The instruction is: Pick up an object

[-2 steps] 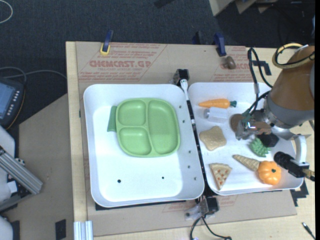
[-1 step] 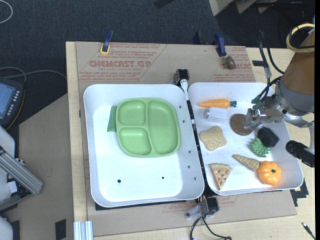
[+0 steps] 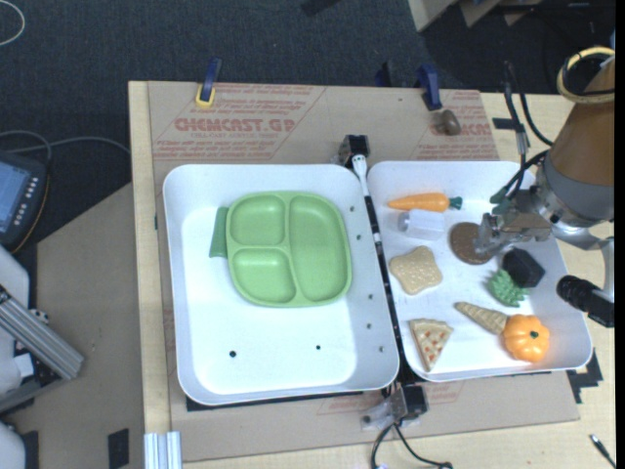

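The right bin [image 3: 461, 289] holds several toy foods: an orange carrot [image 3: 422, 202], a pale clear piece [image 3: 425, 224], a brown round disc [image 3: 465, 246], a tan cracker [image 3: 416, 270], a pizza slice [image 3: 430, 340], an ice-cream cone [image 3: 480, 315], a green broccoli [image 3: 505, 287], a small black block [image 3: 522, 267] and an orange pumpkin [image 3: 527, 338]. My gripper [image 3: 496, 228] hangs low over the disc's right edge, just above the black block. Nothing shows in its grasp.
The left bin [image 3: 186, 291] carries a green divided plate [image 3: 288, 247]. The arm's grey and orange body [image 3: 586, 154] covers the right bin's far right corner. Clamps [image 3: 206, 94] sit on the board's back edge. A dark divider [image 3: 376, 252] runs between the bins.
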Robot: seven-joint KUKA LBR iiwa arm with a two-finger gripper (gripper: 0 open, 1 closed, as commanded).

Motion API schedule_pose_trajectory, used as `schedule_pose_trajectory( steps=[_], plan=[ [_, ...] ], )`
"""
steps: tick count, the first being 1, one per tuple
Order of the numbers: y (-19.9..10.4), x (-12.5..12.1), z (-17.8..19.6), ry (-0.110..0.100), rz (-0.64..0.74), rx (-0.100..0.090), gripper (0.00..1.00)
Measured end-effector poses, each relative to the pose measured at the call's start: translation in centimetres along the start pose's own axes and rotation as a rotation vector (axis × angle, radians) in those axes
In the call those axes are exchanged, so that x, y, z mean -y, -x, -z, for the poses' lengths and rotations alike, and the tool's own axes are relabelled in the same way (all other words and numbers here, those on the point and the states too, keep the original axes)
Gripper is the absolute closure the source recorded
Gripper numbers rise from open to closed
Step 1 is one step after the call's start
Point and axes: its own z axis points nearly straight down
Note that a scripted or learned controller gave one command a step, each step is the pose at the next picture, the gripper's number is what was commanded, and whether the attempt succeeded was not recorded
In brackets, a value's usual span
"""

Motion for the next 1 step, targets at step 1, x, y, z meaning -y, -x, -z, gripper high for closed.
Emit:
schedule_pose_trajectory(
  steps=[1],
  plan=[
    [-5.95, 0.64, 0.83, -0.003, 0.006, -0.004, 1.0]
  ],
)
